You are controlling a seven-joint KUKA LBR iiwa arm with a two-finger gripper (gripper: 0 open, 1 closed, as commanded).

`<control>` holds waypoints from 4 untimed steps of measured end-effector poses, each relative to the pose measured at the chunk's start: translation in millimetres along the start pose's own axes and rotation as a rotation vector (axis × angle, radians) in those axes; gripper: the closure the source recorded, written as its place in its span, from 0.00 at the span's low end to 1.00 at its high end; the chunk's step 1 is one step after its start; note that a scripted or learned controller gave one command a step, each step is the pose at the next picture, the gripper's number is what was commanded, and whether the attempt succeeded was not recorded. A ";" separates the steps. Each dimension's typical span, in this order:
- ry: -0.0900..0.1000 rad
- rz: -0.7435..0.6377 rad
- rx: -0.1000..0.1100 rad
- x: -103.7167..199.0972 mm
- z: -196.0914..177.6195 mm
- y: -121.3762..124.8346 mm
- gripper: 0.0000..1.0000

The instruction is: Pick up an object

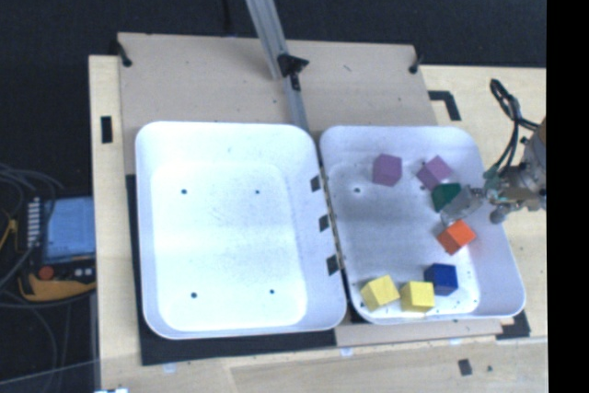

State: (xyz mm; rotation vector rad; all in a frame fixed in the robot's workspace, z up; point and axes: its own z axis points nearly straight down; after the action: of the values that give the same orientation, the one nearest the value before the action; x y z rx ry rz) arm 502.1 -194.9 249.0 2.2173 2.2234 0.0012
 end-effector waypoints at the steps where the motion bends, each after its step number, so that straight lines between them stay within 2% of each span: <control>1: 0.000 0.002 -0.001 -0.2 -0.1 0.0 0.00; 2: 0.001 0.002 0.006 9.3 56.0 -2.1 0.00; 3: 0.001 0.003 0.006 3.5 108.9 -12.0 0.00; 4: 0.000 0.003 -0.001 2.4 150.4 -10.8 0.00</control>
State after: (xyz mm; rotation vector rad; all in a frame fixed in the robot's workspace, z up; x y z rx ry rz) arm 491.5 -192.7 98.6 2.2203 2.2192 0.0023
